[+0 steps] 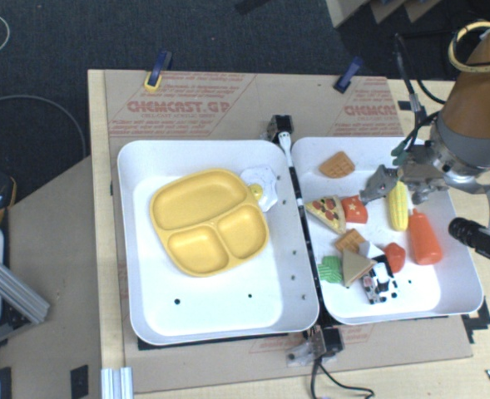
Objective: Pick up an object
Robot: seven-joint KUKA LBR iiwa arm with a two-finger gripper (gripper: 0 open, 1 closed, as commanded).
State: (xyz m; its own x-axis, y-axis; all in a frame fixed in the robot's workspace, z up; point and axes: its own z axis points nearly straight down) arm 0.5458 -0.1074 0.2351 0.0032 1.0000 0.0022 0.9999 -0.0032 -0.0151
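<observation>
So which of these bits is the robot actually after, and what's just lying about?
For the job:
- claw, over the right bin
- toy food there: corn cob, carrot, pizza slice, waffle, green piece

Just lying about:
- yellow divided plate in the left bin
- blue clamps on the board
- cables on the floor

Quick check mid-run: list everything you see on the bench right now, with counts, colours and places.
Bins: 2, white, side by side.
Divided plate: 1, yellow, left bin.
Fried egg toy: 1, white and yellow, beside plate's upper right.
Waffle: 1, tan, right bin top.
Pizza slice: 1, right bin centre-left.
Corn cob: 1, yellow, below gripper.
Carrot: 1, orange, right bin right.
Clamps: 2, blue, board's far edge.
Gripper: 1, grey, over right bin.
</observation>
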